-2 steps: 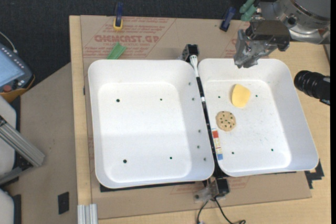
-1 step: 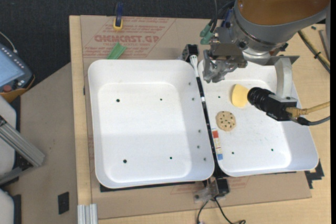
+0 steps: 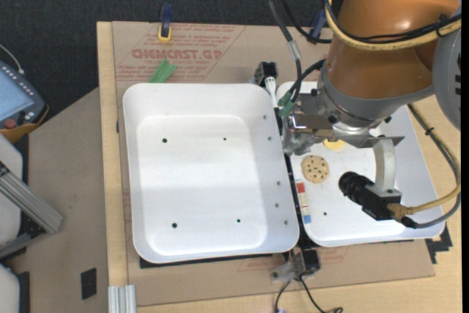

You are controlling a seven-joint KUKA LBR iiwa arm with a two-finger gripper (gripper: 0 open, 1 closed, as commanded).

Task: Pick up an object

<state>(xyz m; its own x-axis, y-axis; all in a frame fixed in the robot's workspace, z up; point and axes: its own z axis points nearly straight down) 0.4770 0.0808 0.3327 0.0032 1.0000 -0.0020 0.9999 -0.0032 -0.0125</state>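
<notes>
Nothing looked picked up yet: the round tan chocolate-chip cookie (image 3: pixel 315 168) lay on the right white plastic bin's (image 3: pixel 418 157) floor near its left wall, just beside the low-hanging grey gripper (image 3: pixel 316 130), whose grip I could not tell.

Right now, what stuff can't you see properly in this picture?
- The gripper: the arm's big orange and grey body covers it from above, so whether it is open or shut cannot be told.
- The right bin: the arm hides its far part.
- The yellow piece: half tucked under the arm, too small to name.
- The round cookie-like thing: clear, but its dots are too small to identify.
</notes>
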